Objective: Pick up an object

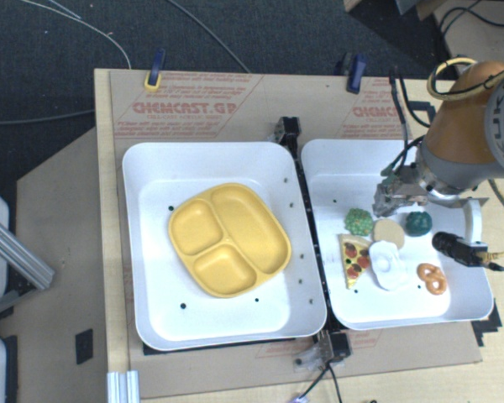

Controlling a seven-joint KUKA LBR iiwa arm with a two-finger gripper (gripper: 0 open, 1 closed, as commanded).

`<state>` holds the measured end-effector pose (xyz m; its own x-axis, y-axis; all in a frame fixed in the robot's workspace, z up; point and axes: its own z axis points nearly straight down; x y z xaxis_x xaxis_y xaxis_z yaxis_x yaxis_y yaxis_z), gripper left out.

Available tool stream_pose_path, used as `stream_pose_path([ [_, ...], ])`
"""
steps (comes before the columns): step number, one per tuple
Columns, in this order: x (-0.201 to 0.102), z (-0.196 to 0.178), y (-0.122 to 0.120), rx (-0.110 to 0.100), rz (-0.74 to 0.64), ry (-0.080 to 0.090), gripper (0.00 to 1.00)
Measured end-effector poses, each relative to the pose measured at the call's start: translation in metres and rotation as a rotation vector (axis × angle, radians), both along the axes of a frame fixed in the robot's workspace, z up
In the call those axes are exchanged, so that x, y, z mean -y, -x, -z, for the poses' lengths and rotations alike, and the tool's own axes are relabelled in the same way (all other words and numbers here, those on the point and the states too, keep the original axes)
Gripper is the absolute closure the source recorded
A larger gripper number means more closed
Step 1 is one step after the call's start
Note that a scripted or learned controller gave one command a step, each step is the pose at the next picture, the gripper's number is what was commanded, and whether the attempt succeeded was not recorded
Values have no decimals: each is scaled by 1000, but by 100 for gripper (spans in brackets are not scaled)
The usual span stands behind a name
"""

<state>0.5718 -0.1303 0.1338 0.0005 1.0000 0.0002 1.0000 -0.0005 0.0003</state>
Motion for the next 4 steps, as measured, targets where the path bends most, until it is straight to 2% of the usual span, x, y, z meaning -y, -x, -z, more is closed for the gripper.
stream_pose_path([
  [1, 3, -61, 4, 3, -1, 2, 100],
  [2, 3, -79, 4, 4, -1, 2, 100],
  [3, -47, -72, 10, -3, -3, -1, 100],
  [4, -97, -86, 21, -2, -4, -2, 100],
])
